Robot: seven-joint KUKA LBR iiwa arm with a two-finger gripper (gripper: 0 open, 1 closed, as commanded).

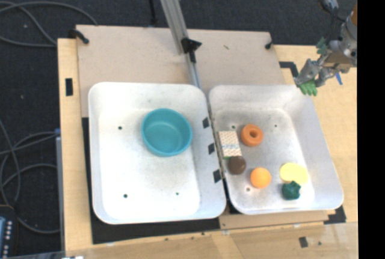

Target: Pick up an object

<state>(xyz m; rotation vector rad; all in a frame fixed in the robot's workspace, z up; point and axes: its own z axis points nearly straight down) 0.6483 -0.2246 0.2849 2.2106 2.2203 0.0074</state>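
Tool (309, 87), grip state unclear, hovers over right bin's (313, 131) far-right rim.

Both bins, the left bin (108, 191) far from the pincer (310, 85) and the right bin (319, 149) just below it, look like smooth white moulded plastic with a dull sheen, speckled with dark scuffs. The counter (72, 131) carrying them has a matt, pale wood-like face, and the slanted rail (171, 8) well to the pincer's left looks like brushed, ribbed metal. In the far bin the teal bowl (166, 131) appears to be smooth plastic with a soft gloss; in the near bin the orange ring (251, 135) and orange ball (260, 177) look smooth and matt, and the patterned block (229, 142) shows a printed surface.
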